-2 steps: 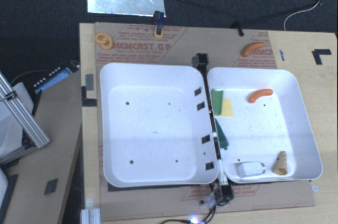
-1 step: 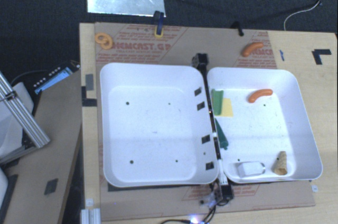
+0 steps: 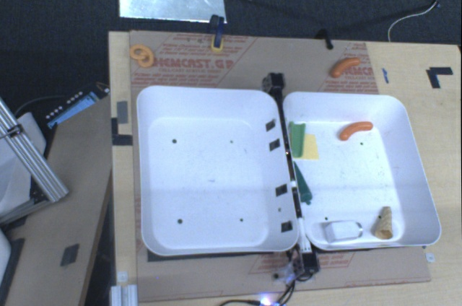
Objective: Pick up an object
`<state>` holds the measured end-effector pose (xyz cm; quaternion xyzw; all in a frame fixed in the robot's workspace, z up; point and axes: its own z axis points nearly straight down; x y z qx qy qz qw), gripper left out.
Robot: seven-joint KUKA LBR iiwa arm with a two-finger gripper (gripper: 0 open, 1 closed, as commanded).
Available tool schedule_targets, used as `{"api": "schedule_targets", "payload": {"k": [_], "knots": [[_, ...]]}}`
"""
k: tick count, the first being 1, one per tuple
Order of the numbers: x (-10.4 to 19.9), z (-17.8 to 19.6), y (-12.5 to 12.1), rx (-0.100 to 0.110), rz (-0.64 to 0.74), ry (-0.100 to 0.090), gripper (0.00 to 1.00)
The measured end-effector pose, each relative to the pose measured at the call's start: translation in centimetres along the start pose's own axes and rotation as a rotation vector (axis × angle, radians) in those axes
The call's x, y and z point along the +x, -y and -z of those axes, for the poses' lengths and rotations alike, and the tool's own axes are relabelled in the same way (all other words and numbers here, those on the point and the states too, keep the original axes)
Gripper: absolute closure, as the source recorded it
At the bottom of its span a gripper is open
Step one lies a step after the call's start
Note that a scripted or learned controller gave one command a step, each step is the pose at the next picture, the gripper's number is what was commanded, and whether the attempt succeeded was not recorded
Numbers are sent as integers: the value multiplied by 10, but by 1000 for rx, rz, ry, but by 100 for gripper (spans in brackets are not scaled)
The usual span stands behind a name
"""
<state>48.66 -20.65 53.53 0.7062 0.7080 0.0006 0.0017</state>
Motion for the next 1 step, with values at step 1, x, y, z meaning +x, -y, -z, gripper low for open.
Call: {"api": "schedule_targets", "payload": {"k": [1], "knots": [[0,0,0,0,0,0,100]]}}
